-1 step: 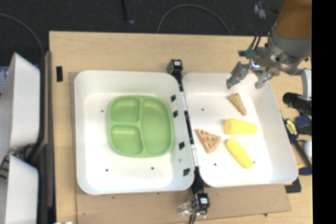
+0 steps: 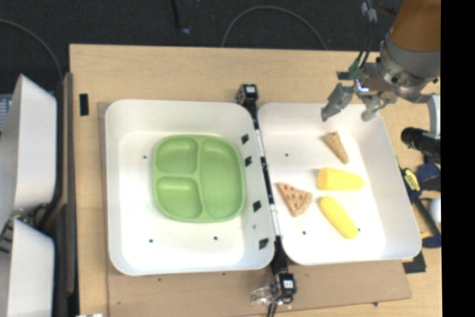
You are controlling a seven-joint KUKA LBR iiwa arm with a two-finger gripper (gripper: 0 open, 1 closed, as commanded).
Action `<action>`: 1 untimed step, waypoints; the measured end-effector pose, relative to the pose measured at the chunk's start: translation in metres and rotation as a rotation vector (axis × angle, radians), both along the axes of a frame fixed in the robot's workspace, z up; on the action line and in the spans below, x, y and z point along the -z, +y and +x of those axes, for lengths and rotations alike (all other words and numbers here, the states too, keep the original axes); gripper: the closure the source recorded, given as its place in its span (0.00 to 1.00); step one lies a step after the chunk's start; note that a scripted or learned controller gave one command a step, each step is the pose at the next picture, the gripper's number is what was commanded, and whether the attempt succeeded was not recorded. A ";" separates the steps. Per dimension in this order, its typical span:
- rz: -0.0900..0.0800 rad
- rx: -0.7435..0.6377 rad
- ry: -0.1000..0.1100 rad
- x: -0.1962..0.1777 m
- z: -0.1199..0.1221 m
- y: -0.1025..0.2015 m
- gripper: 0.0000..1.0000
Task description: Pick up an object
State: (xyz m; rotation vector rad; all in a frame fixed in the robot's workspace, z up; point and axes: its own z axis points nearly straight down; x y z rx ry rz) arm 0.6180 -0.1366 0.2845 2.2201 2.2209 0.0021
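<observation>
So: gripper point(image 2: 350, 108) upper right of frame, fingers spread, grasping nothing. Toy pizza slice point(image 2: 295, 198), cracker wedge point(image 2: 336, 145) and two yellow pieces point(image 2: 340, 179) in right bin point(image 2: 386, 234). Green plate point(image 2: 199, 177) left.

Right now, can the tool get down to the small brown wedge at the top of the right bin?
Probably yes. The tool hangs open above the right bin's far edge, close to the brown wedge. The wedge lies alone, apart from the yellow piece below it, with nothing over it.
</observation>
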 end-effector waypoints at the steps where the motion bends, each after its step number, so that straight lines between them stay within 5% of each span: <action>1: -0.002 0.002 0.003 0.042 0.001 -0.002 0.00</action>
